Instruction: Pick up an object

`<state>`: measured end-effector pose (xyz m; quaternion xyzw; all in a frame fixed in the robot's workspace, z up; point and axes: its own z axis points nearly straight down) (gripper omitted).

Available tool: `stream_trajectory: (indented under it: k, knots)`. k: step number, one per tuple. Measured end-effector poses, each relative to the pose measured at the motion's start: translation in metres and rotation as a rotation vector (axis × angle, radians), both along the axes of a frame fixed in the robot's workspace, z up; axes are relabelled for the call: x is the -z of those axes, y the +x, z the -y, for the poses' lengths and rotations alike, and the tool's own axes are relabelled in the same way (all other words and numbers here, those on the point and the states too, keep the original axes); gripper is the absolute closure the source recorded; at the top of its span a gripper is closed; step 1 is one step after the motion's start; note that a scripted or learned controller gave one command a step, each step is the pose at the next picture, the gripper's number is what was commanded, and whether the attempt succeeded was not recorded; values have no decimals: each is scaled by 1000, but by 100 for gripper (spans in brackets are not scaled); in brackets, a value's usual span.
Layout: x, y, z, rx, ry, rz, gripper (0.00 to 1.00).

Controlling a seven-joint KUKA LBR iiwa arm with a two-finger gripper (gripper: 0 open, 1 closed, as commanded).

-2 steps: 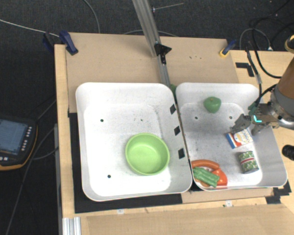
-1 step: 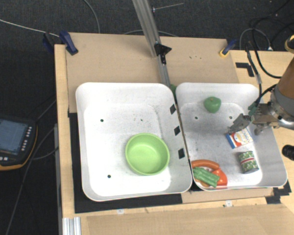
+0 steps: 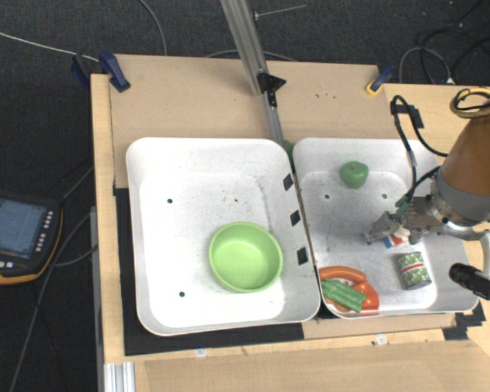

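My gripper hangs low over the middle of the right bin, reaching in from the right below the arm's orange band. A small red, white and blue object lies right beside it, partly under the wrist. A small can with a green label stands just in front of the gripper. A green round fruit sits at the back of this bin. An orange plate with a green and a red piece on it rests in the front left corner.
The left bin holds a light green bowl near its front right. A metal pole slants down to the bins' shared edge. Black cables trail at the back right.
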<state>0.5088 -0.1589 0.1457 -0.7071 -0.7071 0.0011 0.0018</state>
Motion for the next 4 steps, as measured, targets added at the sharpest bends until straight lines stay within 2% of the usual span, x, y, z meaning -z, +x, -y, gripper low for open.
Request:
stream_trajectory:
  k: [1, 2, 4]
  knots:
    - [52, -1, 0, 0, 0, 0, 0]
    - [39, 0, 0, 0, -1, 5, 100]
    - [-54, -5, -9, -1, -2, 8, 100]
